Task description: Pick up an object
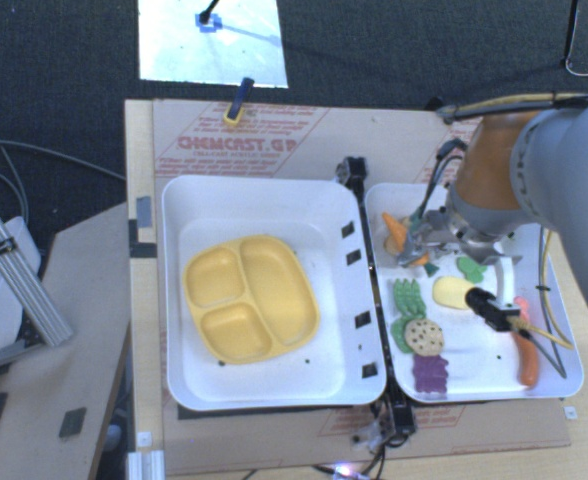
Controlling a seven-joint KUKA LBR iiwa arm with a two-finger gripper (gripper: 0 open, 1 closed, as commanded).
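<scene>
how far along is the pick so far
Done: the arm has reached into the right bin, with the end effector low beside the orange carrot piece. In hand: nothing visibly gripped. Left: grasp and lift something; the cookie and purple piece lie untouched.

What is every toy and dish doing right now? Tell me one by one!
yellow tray: lying flat in the left bin, compartments bare.
left bin: holds the yellow tray.
right bin: holds the toy foods.
cookie: lying flat.
purple toy: lying flat near the front wall.
yellow toy: lying beside the cookie.
gripper: low over the right bin's far corner.
</scene>
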